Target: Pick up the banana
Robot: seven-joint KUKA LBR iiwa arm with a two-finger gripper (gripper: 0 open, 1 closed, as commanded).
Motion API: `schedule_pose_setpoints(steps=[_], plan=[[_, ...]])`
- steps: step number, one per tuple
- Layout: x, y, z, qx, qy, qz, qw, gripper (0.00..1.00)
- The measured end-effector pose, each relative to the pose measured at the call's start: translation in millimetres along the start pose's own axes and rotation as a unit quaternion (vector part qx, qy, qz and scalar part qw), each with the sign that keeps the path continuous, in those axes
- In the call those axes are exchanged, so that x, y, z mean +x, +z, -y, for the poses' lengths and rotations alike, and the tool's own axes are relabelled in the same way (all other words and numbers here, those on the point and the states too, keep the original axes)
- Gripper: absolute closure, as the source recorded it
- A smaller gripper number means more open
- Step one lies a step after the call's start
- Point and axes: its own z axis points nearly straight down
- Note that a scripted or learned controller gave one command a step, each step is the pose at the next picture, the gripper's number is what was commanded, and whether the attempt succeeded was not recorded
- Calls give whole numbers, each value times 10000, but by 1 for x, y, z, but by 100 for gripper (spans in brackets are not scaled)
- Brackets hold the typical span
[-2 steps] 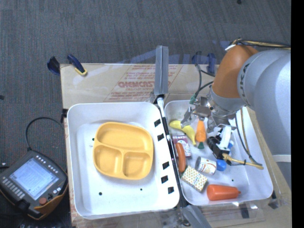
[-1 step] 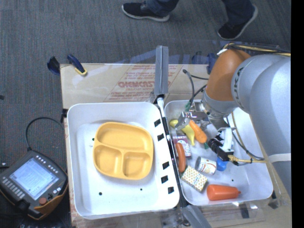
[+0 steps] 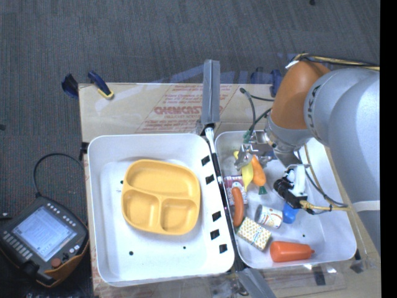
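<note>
1. Arm enters from the right of the frame; claw (image 3: 250, 156) sits low over the upper left part of the right bin (image 3: 338, 228).
2. Banana (image 3: 247, 174) lies just under the claw, beside an orange piece (image 3: 258, 172); contact unclear.
3. Claw state: cannot tell, released or clenched.
4. Same bin, lower centre: hot dog (image 3: 237, 206), small can (image 3: 270, 216), patterned box (image 3: 254, 233), orange bottle (image 3: 290, 251).
5. Left bin (image 3: 108, 253) holds a yellow divided plate (image 3: 161, 197)

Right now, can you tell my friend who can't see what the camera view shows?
A grey robot arm reaches into the right white bin, its gripper right at a yellow banana among toy food. The left white bin holds a yellow divided plate.
</note>
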Motion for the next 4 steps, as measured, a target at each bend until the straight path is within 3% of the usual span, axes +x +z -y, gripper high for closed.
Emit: schedule_pose_setpoints(steps=[1, 2, 3, 4], plan=[[38, -89, 0, -10, 481, 7, 9988, 100], [54, -116, 0, 1, 2231, 8, 9748, 100], [57, -129, 0, 2, 3831, 9, 9237, 100], [-2, -110, 6, 18, 5362, 6, 8441, 100]])
